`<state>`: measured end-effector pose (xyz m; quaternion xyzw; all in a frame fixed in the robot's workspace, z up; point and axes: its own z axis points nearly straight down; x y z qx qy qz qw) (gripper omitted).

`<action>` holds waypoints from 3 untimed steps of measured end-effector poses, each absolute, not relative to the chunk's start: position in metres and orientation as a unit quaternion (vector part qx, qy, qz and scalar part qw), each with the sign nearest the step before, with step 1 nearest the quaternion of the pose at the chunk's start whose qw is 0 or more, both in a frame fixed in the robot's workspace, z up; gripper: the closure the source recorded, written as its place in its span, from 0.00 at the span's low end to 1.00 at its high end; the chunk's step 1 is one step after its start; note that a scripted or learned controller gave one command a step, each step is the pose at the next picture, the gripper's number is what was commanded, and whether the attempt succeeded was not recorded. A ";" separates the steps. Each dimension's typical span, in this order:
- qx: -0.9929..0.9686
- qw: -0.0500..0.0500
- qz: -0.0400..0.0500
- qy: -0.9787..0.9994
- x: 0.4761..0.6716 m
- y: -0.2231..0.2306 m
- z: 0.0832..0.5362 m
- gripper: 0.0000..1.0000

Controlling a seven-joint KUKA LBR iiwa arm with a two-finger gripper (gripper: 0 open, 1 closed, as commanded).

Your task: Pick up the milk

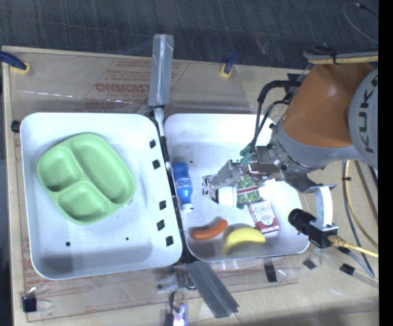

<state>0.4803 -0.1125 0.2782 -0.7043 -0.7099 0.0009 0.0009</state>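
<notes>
Holding green tray [84, 175]: left bin [33, 250] | right bin [203, 131]: bottle [182, 184], sausage [210, 231], banana [244, 238], milk [262, 216] near front | end effector [227, 182] over milk area, grip state unclear

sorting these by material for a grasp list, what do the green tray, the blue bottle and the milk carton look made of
Green divided tray: looks like moulded plastic, matte, with soft rounded compartments and an even colour.
Blue bottle: probably plastic, slightly glossy body with a white cap; too small to be sure.
Milk carton: seems to be printed paperboard, with flat faces, sharp folded edges and a red-and-white label.
</notes>
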 end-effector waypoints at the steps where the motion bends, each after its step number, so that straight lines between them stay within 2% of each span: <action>1: -0.711 0.000 0.000 -0.703 0.542 -0.123 0.309 0.00; 2: -0.670 0.000 0.001 -0.743 0.623 -0.107 0.270 0.00; 3: -0.689 0.000 0.000 -0.725 0.626 -0.151 0.101 0.00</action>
